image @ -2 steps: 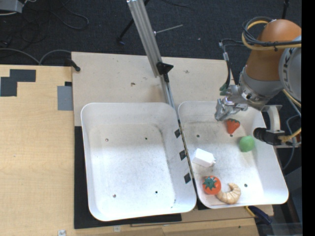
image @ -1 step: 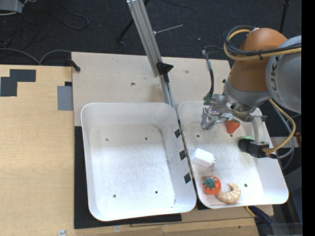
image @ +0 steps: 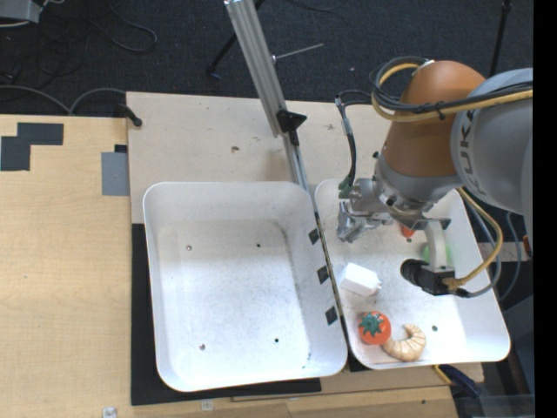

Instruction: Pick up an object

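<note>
- While the arm (image: 452, 138) reaches in from 3 o'clock, your end effector (image: 355, 223) hangs over the upper part of the right bin (image: 470, 342), close to the divider between the two bins.
- You cannot tell from this slant whether it is open or closed; nothing shows held in it.
- Your nearest candidate is the white block (image: 359, 279), lying on the right bin's floor at about 6 o'clock from the end effector and just beside the divider.
- It looks light and stiff, with flat faces; you would likely do best to close across its two shorter sides, though the divider leaves little room on the 9 o'clock side.
- Further toward 6 o'clock sits a tomato (image: 374, 327), red with a green top; it is probably a smooth, round toy that could roll or slip, so take it across its widest part.
- Touching the tomato at its 4 o'clock is a croissant (image: 406, 343), curved and tan; judged by shape, a grasp across the thick middle should hold better than at the tapered ends.
- The left bin (image: 165, 259) rests on the desk (image: 61, 259) beside it.
</note>
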Robot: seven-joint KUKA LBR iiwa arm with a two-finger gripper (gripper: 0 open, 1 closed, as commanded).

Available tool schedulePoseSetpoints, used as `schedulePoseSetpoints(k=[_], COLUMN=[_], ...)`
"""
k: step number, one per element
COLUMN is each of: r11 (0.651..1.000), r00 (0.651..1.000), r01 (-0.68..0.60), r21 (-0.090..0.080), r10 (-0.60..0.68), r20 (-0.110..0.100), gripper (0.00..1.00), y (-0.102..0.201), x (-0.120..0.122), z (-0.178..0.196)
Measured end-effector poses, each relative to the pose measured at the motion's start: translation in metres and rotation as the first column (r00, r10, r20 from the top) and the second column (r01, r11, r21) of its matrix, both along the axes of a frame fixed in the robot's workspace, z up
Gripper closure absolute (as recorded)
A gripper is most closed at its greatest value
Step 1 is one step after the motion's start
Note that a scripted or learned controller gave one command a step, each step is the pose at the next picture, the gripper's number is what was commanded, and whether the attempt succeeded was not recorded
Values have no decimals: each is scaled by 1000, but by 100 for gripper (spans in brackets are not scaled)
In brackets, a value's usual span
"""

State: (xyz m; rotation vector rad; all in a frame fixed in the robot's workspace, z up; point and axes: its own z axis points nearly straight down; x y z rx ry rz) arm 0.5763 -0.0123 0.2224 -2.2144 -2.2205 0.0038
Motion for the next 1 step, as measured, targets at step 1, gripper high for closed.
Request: schedulePoseSetpoints(k=[1], r11=[1000], r00=[1000], r01=[-1], r21=[0], r10=[1], r20=[-1], gripper=[100], y=[51], x=[-13], z=[-7])
